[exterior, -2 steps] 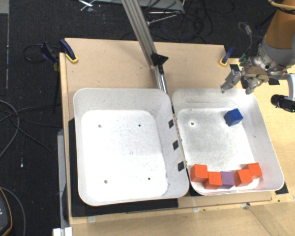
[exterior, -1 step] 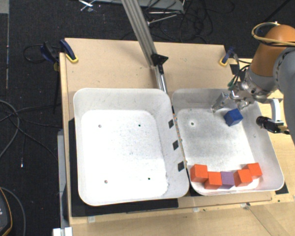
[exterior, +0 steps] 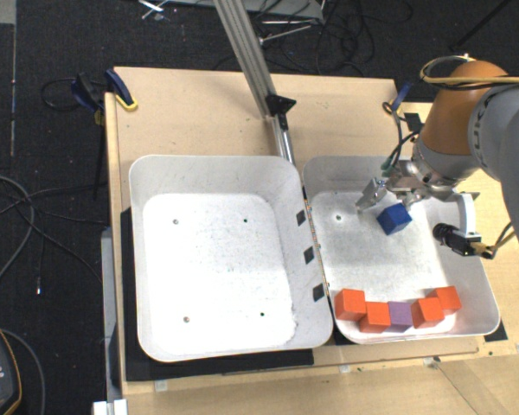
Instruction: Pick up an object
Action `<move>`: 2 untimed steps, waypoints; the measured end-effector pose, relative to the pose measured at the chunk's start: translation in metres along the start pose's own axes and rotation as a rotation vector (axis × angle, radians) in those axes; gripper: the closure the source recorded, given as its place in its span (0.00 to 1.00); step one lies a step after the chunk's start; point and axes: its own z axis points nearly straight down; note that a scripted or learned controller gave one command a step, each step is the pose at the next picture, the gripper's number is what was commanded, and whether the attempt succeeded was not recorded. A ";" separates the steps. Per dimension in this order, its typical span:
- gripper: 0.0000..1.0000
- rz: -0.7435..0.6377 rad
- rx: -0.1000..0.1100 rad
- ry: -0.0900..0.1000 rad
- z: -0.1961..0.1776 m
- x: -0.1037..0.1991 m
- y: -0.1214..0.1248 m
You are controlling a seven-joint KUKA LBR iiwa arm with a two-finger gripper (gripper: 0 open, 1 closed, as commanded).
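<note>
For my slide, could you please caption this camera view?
Gripper beside a blue block in the right bin.

Bins (exterior: 212, 175): showing white, finely speckled
Cube (exterior: 394, 219): showing blue
Row of blocks (exterior: 398, 311): showing orange, one purple (exterior: 400, 314)
Counter (exterior: 199, 115): showing tan

arm (exterior: 493, 119) cut off at right edge

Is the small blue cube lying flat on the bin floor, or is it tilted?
Tilted: the small blue cube sits cornerwise just under the gripper.
</note>
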 end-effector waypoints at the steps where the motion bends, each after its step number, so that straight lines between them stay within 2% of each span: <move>1: 0.00 0.004 -0.001 -0.001 0.000 0.022 -0.032; 2: 1.00 0.005 -0.005 -0.002 -0.010 0.021 -0.030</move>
